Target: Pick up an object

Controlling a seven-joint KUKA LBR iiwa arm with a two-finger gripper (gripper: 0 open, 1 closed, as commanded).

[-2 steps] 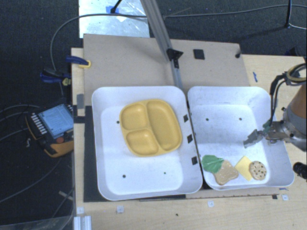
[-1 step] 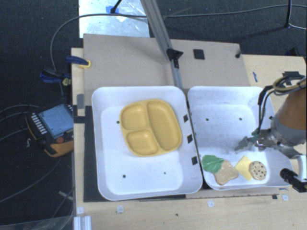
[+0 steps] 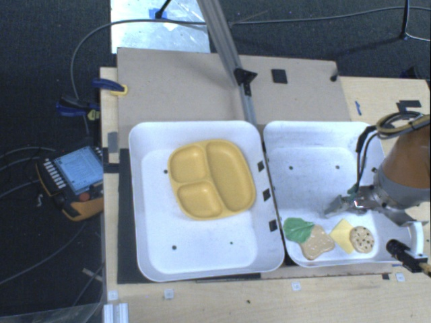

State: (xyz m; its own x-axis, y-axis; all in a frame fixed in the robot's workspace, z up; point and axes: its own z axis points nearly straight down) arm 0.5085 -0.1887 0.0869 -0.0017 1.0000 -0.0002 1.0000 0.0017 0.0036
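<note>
Along the front edge of the right bin (image 3: 316, 140) lies a small cluster of toy food: a green leaf-shaped piece (image 3: 297, 229) toward the bin's front left corner, a tan bread-like slice (image 3: 316, 243) touching it on the right, then a yellow cheese wedge (image 3: 342, 234) with a round speckled cookie (image 3: 362, 239) overlapping its right side. These pieces sit close together, touching or nearly so, against the front wall.

Just behind the cheese wedge and cookie hangs the gripper (image 3: 345, 205), reaching in from the right on the grey arm with its orange band (image 3: 407, 163) above the wrist. A metal fingertip points left over the bare white floor of the bin, apart from the food pieces. Nothing shows between the fingers; whether they are spread or pressed together cannot be told from this angle.

The left bin (image 3: 155, 247) sits just beside the right one, their inner walls touching. In its rear half rests a yellow divided plate (image 3: 210, 178) with three compartments, tilted a little relative to the bin's edges.

Off the bench's left edge, a blue-screened handheld controller (image 3: 73, 177) with an orange casing lies on the dark floor among cables. A blue and yellow clamp (image 3: 108, 85) grips the bench's rear left corner. A grey pole (image 3: 222, 36) slants from the top of the view down to the rear edge between the bins
</note>
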